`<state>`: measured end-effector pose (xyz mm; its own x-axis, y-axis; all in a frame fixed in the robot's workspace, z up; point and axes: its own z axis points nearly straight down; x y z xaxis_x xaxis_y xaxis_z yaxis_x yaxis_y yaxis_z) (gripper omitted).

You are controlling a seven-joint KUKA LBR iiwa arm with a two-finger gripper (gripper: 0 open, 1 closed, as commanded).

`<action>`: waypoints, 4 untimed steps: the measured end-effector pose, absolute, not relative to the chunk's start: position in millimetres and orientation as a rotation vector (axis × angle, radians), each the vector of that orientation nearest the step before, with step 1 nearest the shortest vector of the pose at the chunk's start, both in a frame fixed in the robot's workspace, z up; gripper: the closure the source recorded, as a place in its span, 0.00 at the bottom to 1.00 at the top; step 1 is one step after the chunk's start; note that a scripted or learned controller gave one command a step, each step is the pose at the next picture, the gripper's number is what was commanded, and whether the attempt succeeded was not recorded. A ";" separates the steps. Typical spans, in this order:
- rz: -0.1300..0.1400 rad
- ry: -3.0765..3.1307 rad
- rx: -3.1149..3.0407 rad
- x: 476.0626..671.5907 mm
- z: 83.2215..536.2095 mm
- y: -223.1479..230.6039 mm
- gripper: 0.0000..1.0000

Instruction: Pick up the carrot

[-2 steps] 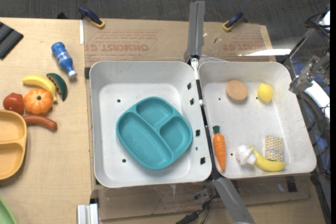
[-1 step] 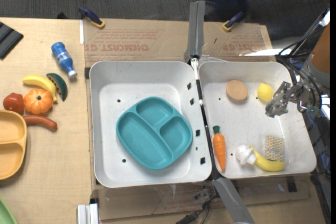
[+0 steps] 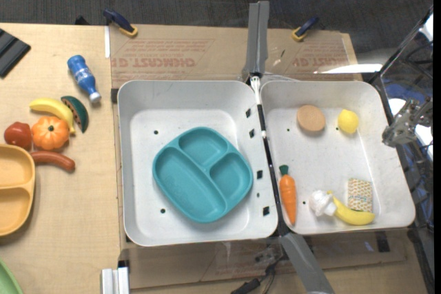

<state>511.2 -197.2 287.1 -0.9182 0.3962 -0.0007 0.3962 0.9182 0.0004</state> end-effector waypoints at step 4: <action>0.007 2.989 -0.966 607.9 213.1 -162.8 1.00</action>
